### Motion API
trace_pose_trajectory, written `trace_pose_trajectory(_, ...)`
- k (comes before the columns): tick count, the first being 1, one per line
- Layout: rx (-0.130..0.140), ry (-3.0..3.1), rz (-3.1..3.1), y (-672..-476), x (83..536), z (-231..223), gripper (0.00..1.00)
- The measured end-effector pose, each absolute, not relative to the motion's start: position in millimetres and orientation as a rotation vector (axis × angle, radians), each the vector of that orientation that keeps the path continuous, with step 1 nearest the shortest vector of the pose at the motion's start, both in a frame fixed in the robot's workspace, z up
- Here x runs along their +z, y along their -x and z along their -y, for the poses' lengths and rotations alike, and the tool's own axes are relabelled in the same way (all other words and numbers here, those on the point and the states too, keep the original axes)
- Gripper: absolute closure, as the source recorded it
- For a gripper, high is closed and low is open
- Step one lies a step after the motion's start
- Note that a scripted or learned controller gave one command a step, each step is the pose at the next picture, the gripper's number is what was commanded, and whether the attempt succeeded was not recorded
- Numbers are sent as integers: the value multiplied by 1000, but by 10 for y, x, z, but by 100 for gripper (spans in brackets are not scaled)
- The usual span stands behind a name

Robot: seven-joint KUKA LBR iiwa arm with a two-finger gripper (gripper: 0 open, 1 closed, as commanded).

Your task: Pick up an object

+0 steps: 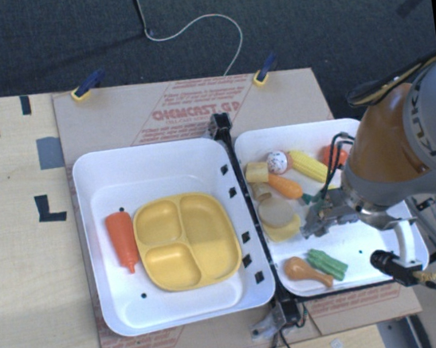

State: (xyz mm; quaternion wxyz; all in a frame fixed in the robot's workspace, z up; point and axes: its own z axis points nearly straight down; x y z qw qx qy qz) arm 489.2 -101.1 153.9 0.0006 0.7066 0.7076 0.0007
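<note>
The right bin [292, 130] holds several toy foods: a corn cob [307, 165], a speckled white egg [277, 161], a small orange carrot [286, 187], a yellow chunk [256, 173], a pale round piece [279, 217], a brown drumstick [304, 271] and a green pod [327, 263]. My gripper [315, 221] hangs low over the middle of this bin, just right of the pale round piece and above the green pod. Nothing is visibly held. A red item [333, 155] is partly hidden behind the arm.
The left bin [97, 226] contains a yellow divided plate [185, 240] and a long orange carrot [121, 239] beside it. The arm's grey and orange body [392, 153] covers the right bin's right side. Black clips join the bins along the shared wall [243, 206].
</note>
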Motion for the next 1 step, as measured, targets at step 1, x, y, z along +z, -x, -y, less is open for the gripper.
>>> trace_pose_trajectory(1,3,-2219,-2221,-4809,2102,1039,100)
